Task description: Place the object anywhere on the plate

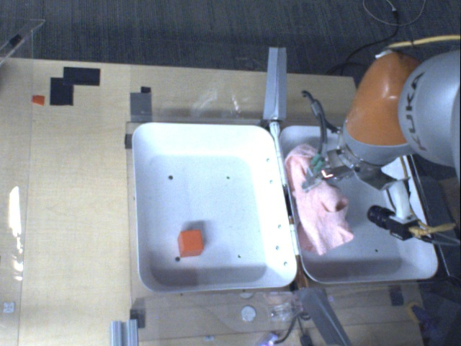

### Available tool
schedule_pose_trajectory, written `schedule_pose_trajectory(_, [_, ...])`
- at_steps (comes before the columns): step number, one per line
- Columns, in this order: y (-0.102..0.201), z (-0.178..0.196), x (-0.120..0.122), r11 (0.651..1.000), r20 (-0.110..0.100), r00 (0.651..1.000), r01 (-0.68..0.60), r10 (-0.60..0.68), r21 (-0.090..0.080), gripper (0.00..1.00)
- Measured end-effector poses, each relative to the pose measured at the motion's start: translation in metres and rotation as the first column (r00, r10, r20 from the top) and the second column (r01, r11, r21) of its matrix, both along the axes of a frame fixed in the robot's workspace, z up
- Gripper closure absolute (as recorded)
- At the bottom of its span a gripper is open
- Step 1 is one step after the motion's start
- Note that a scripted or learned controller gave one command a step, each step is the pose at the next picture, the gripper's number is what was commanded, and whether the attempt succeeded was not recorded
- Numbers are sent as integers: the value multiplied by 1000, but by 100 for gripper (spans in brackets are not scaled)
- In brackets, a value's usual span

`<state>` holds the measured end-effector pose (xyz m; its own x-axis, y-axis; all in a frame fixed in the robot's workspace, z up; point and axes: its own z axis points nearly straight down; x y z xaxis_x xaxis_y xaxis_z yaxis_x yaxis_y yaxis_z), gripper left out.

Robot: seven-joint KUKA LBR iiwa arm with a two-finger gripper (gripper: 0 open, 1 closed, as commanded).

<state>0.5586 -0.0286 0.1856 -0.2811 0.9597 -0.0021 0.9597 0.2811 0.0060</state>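
Note:
A small orange block (191, 243) lies on the floor of the left white bin (216, 164), near its front left corner and well away from the arm. A crumpled pink cloth-like item (323, 215) rests along the left side of the right bin (374, 259). My gripper (315, 173) hangs over the upper part of that pink item, touching or just above it; I cannot tell which. The arm's orange band and grey wrist cover the back right of the right bin. I see nothing lifted off either bin floor.
A grey upright post (274, 85) stands at the back between the two bins, whose raised rims meet in the middle. A black cylinder with cables (387, 218) juts from the wrist over the right bin. Black markers (72, 83) lie on the wooden bench at far left.

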Motion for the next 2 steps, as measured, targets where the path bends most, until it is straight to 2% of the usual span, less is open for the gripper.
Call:
schedule_pose_trajectory(1, [1, 40, 3, 1000, 3, 1000, -7, 7, 0, 100])
schedule_pose_trajectory(2, [56, 34, -14, 917, 0, 917, -399, 399, -1, 100])
